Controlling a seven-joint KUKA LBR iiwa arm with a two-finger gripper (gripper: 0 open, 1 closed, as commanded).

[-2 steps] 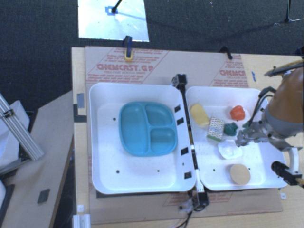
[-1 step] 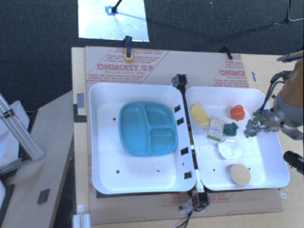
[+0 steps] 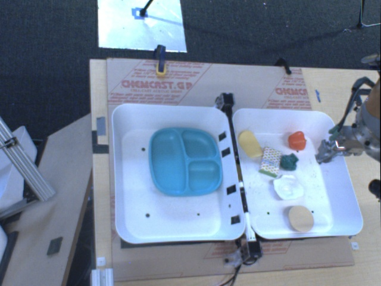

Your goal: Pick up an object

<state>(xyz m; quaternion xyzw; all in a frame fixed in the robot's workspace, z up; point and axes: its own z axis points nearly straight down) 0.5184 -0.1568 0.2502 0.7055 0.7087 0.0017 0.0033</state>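
So the gripper (image 3: 324,152) is hanging over the right edge of the right bin (image 3: 351,202), coming in from the right side with the arm's wrist sitting just outside the rim. I honestly can't tell whether the jaws are wide or narrow from this angle, the metal bits are blurring together, and nothing is showing between them.

All the candidates are sitting in that right bin. There's a yellow blob-shaped toy (image 3: 250,143) at the far left, an orange-red piece (image 3: 297,140) at the far side, a small dark green thing (image 3: 289,161) just beside a checkered yellow-and-green packet (image 3: 270,161), a white lid-like piece (image 3: 288,187) near the middle, and a tan round disc (image 3: 301,218) at the near side. The left bin (image 3: 128,219) is carrying a blue divided tray (image 3: 184,161).

If I'm guessing, the orange-red piece is looking like the closest grab for the gripper. It's looking small, light and probably hard plastic, so it's likely sliding or popping out if pinched off-centre; I'd be going straight down across its middle. The green thing is also close, but it's touching the packet, so that's risking a messy double grab. The white piece is looking thin and flat, which is a pain to get under. The tan disc is standing apart from the rest, so that's a clean option too, taken across its width.
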